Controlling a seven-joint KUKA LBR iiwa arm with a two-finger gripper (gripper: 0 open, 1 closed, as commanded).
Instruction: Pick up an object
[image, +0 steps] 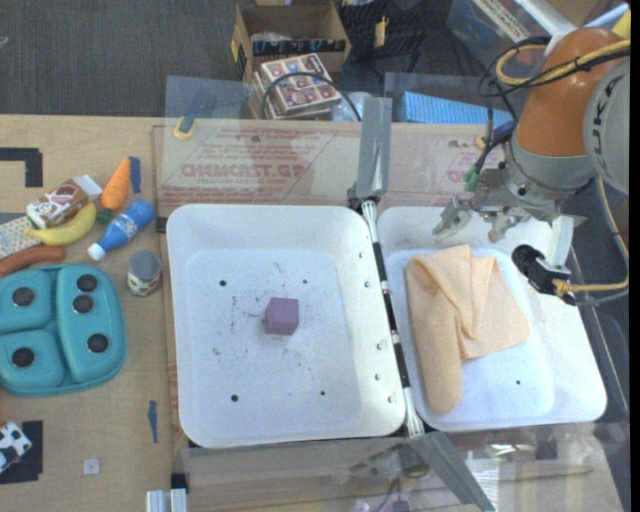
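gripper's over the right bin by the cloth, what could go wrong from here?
1. The gripper hangs above the far edge of the orange cloth; the cloth is limp and folded, so a pinch may catch just one layer and slip.
2. It sits close to the right bin's far wall, so a straight descent might clip the rim.
3. The purple block lies in the left bin, a long reach from here.

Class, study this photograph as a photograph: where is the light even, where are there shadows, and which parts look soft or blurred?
Camera view: light is even and diffuse across both white bins; the purple block casts only a faint shadow; the orange cloth shows soft fold shading; the gripper and arm look slightly soft; the upper background falls dark.
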